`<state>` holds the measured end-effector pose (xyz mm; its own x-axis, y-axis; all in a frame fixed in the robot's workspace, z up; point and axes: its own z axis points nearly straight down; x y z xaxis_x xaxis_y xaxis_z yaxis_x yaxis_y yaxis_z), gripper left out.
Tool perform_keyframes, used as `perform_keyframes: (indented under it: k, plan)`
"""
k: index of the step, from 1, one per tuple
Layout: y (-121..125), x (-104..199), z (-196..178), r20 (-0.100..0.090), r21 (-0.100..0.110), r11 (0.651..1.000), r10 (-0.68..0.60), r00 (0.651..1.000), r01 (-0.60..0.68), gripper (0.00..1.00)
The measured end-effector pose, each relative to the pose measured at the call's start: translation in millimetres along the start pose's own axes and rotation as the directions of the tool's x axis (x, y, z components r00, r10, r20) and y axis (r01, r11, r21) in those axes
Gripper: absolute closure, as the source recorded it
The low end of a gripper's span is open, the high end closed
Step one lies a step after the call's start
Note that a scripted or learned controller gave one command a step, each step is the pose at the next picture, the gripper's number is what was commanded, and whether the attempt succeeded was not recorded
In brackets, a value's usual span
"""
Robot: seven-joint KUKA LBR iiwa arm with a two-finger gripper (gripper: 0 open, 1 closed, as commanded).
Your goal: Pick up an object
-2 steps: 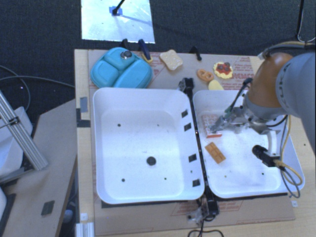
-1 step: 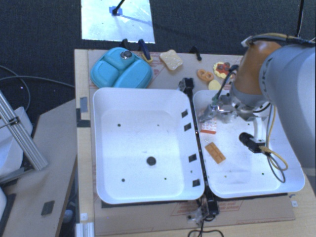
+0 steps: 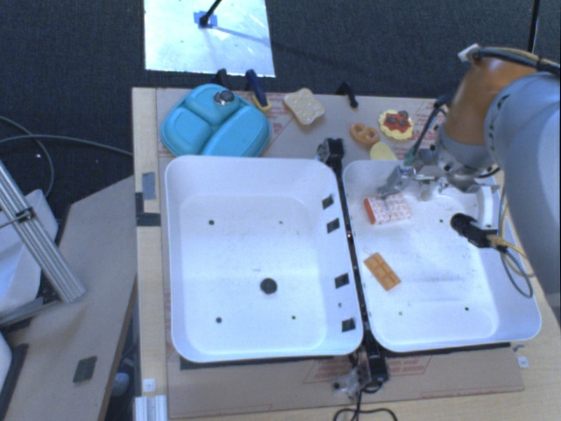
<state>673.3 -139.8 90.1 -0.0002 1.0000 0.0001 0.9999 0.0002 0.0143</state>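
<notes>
Two small blocks sit in the right bin: red-white block just below the hand, looks light and rigid, so pinch its short sides. Can't tell the hand's state.

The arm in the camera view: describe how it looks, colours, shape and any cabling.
The arm has a rounded, bulky grey shell with an orange band above the wrist. Below the band sits a metallic silver gripper assembly with thin fingers. Dark cables run along the wrist, and a black connector with a yellowish lead hangs beside it.
</notes>
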Motion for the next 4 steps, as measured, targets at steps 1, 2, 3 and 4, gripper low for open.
perform_keyframes:
  k: [1, 2, 3, 4]
  plan:
    - [-39.3, 55.7, -0.3, 0.002, 0.0, 1.0, -0.006, 1.0, 0.006, 0.0]
    - [0.3, 2.3, 0.0, 0.0, -0.001, 1.0, 0.0, 1.0, 0.0, 0.0]
    - [-40.5, 42.0, -0.7, 0.002, -0.001, 1.0, -0.004, 1.0, 0.004, 0.0]
    - [-73.6, 50.3, 2.6, 0.002, 0.007, 1.0, -0.001, 1.0, 0.001, 0.0]
